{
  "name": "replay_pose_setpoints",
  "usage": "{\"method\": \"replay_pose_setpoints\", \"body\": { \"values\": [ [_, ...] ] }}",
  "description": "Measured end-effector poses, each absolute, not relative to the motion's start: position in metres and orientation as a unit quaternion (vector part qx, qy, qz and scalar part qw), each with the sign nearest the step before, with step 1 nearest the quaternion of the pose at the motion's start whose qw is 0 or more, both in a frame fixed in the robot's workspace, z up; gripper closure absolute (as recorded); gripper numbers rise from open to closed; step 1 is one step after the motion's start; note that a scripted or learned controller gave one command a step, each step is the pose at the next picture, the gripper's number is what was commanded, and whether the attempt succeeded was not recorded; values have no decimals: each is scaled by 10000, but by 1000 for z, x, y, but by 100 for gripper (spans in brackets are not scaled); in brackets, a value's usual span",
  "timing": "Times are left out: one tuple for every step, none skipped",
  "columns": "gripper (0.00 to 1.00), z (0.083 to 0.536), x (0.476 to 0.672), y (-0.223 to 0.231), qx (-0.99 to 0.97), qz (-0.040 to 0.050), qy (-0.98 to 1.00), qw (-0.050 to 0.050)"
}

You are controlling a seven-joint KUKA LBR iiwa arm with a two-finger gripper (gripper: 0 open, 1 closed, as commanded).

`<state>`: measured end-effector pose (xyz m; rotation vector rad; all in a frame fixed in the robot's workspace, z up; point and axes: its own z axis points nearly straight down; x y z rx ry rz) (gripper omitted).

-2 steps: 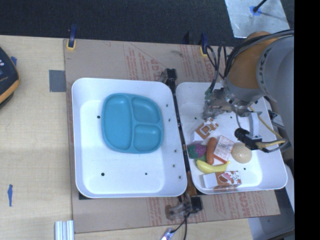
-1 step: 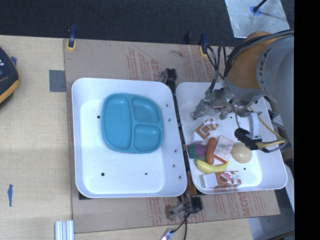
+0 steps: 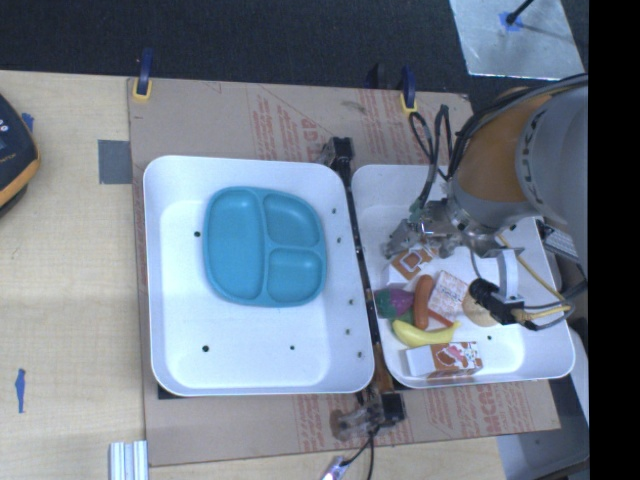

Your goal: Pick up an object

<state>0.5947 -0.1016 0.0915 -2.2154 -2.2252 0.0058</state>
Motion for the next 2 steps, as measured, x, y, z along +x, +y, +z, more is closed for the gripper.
{"method": "replay_pose_setpoints", "body": {
  "values": [
    [100, 102, 595, -103, -7049, 26, -7093, 3],
    [0, 102, 595, -103, -7048, 28, -7094, 2]
  ]
}}
